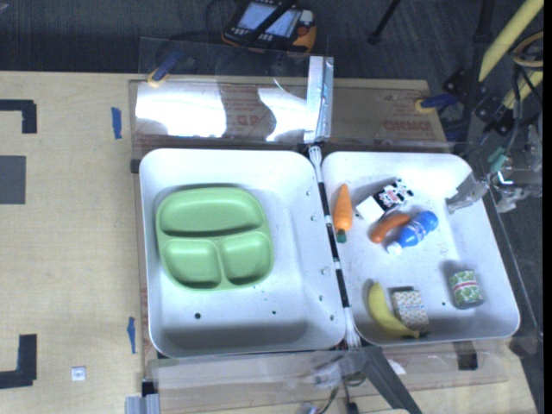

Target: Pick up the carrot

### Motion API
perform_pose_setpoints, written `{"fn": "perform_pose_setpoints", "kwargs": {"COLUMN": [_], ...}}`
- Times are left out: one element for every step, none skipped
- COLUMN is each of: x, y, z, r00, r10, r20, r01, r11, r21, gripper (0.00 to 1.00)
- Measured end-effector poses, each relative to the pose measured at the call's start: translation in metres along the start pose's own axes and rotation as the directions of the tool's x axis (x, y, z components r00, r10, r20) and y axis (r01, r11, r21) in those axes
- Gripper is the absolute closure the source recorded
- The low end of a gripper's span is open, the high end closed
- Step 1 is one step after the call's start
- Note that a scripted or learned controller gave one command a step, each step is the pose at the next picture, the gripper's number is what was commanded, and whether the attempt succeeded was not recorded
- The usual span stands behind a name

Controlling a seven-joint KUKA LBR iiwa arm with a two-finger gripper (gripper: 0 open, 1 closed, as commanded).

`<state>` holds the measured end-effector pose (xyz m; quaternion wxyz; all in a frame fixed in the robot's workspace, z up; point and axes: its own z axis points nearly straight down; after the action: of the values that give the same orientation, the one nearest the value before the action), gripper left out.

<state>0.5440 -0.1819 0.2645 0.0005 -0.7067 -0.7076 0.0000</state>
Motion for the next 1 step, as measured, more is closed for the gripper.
{"fn": "perform_pose_setpoints", "kwargs": {"x": [0.0061], "y": [-0.0632], "z": [0.1618], "r00": [0.916], "r10": [-0.402], "r20": [0.003], "r01": [0.402], "r11": [0.916], "r21": [-0.005], "gripper": [0.00]}}
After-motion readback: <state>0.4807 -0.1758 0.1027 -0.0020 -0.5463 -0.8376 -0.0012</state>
